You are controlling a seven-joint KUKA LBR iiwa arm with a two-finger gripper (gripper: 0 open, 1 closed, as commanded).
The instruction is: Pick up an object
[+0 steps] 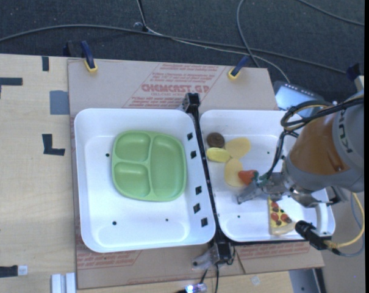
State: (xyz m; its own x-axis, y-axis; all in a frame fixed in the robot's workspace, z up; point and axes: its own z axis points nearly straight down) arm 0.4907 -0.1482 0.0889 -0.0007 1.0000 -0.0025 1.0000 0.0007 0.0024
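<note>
In the right bin (266, 124) lie a brown round piece (216, 140), three yellow pieces (238, 146) (218, 155) (233, 172), a small red piece (247, 176) and a pizza-slice toy (279, 217). My gripper (248, 192) reaches in from the right and sits low over the bin floor. It is just below the red piece and left of the pizza slice. Nothing can be seen held in it. The arm's orange band (315, 148) and wrist cover the bin's right side.
The left bin (86, 182) holds a green divided plate (150, 166). A black divider (199, 163) runs between the bins. Cables cross the dark floor behind the bench, and clamps (88, 58) (237, 70) hold the cardboard sheet.
</note>
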